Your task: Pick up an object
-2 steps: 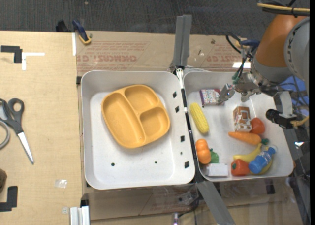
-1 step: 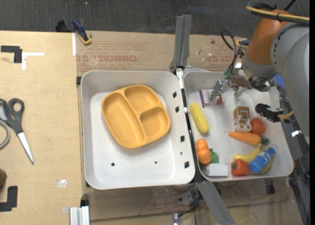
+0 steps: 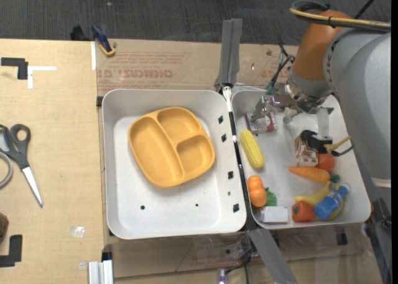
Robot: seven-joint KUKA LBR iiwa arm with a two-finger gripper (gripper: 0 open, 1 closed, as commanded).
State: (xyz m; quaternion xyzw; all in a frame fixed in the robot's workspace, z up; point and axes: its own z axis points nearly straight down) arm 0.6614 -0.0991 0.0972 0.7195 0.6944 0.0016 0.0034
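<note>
**Ana:** Over the right bin (image 3: pixel 364 211), near its far edge, hangs the end effector (image 3: pixel 281 110). Nothing is lifted yet, as far as I can judge.

**Ben:** Is it clenched on something?

**Ana:** I cannot tell. The wrist hardware is a tangle of metal and cable from this angle. A small purple-and-white packet (image 3: pixel 261 122) lies just below it, perhaps touching, but I would not call that a hold.

**Ben:** So the pick is still to do. What could it take?

**Ana:** Everything loose is in that right bin: a corn cob (image 3: pixel 252 148) beside the left wall, an orange fruit (image 3: pixel 255 191) nearer the front, a carrot (image 3: pixel 309 173), a banana (image 3: pixel 317 195), a red tomato-like piece (image 3: pixel 303 212), a blue bottle (image 3: pixel 330 204) and a flat white block (image 3: pixel 274 215). All rest on the bin floor.

**Ben:** And the left bin (image 3: pixel 118 214)?

**Ana:** It holds a yellow divided plate (image 3: pixel 171 146), well apart from the arm.

**Ben:** Any writing worth reading?

**Ana:** Red print on the cardboard sheet (image 3: pixel 155 68) behind the bins, upside down to us and too faint to make out with confidence. The packet's label is too small to read. On the wooden surface (image 3: pixel 50 152) at the left lie scissors (image 3: pixel 22 155), with no visible brand.
</note>
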